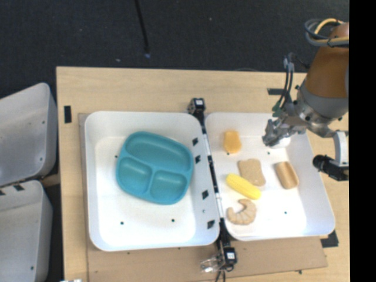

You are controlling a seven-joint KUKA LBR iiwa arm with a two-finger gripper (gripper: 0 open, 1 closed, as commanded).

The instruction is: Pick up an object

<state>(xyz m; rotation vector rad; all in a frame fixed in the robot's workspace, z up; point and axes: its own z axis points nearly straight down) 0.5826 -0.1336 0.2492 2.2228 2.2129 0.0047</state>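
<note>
Tool (275,135) fingers indistinct above right bin (311,213)

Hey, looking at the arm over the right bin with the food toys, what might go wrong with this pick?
The tool hangs over bare bin floor, so closing here would likely catch nothing. The corn cob, the tan slice and the shrimp lie close together, so a descent there may nudge a neighbour. The bread roll sits nearer the arm's side and may be easier.

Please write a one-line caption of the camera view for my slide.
Gripper above the right bin with five toy foods; a teal divided plate lies in the left bin.
</note>
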